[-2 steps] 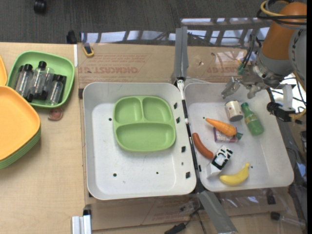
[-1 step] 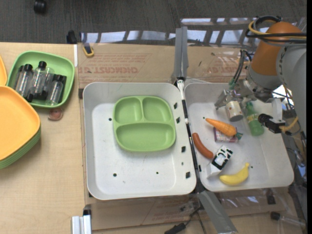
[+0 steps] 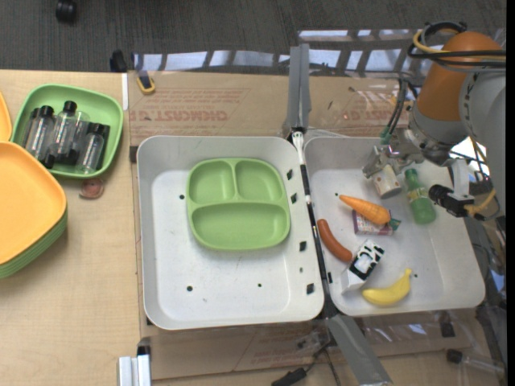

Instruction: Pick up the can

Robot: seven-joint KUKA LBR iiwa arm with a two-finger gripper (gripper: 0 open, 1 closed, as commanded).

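The can (image 3: 389, 185) is a small pale cylinder lying tilted in the back part of the right bin (image 3: 451, 296). My gripper (image 3: 384, 166) hangs directly over it, reaching down from the grey arm with the orange band (image 3: 451, 79) at the upper right. The gripper's lower end meets the top of the can, and I cannot make out whether the can is gripped.
A green bottle (image 3: 420, 201) stands just right of the can, and a carrot (image 3: 366, 209) lies just in front on a small packet (image 3: 380, 226). Nearer the front are a sausage (image 3: 334, 241), a black-and-white item (image 3: 368, 260) and a banana (image 3: 388, 289). The left bin (image 3: 161, 288) holds a green divided plate (image 3: 238, 203).
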